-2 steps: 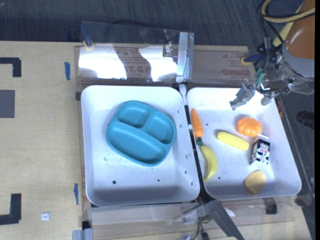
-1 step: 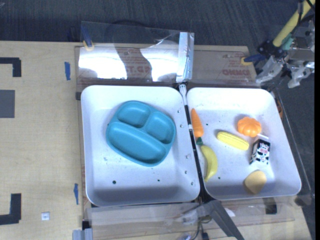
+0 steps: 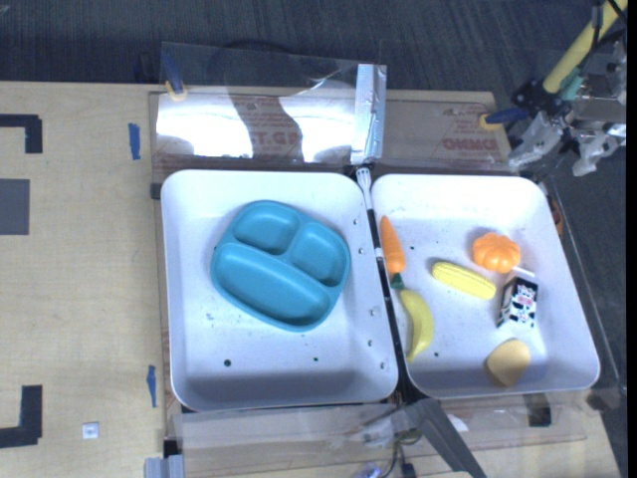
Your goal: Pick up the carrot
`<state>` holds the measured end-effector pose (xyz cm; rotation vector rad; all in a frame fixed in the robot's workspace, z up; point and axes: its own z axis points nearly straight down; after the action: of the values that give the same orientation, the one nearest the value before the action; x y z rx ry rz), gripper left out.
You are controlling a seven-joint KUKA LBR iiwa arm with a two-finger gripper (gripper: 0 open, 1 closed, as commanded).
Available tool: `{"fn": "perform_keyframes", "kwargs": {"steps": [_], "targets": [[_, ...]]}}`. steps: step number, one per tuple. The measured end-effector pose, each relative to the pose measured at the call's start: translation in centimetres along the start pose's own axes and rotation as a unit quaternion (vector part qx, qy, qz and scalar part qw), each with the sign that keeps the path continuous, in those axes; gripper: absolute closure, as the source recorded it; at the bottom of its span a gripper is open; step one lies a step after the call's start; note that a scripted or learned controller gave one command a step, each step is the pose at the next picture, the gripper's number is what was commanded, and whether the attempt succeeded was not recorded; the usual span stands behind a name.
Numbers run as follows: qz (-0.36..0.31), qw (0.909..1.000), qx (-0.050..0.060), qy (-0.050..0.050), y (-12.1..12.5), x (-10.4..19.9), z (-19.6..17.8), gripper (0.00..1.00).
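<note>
Two bins side by side mid-frame, touching along a shared edge. In the left bin (image 3: 189, 366): a divided plate (image 3: 282, 262), centred, slightly toward the top. In the right bin (image 3: 567, 366): a carrot (image 3: 392, 246) against the left wall, upper part; just below it a banana (image 3: 418, 322), also along that wall. Right of the carrot, a corn cob (image 3: 463, 279) near the centre. Upper right of the cob, a small pumpkin (image 3: 496, 252). Below the pumpkin, a small carton (image 3: 519, 302); below that, a lemon (image 3: 509, 360) near the bottom wall. Gripper (image 3: 562, 137) at upper right of the frame, beyond the right bin's top corner.
</note>
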<state>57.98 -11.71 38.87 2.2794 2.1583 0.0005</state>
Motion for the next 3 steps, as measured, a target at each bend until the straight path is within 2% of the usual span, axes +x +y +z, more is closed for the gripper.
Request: {"fn": "perform_keyframes", "kwargs": {"steps": [1,2,3], "targets": [[0.035,0.9994,0.006,0.0,-2.9,-9.5,19.2,0.0],[-0.057,0.9984,-0.001,0.0,-1.0,-10.0,18.8,0.0],[-0.199,0.98,-0.003,0.0,2.6,-8.4,29.1,0.0]]}}
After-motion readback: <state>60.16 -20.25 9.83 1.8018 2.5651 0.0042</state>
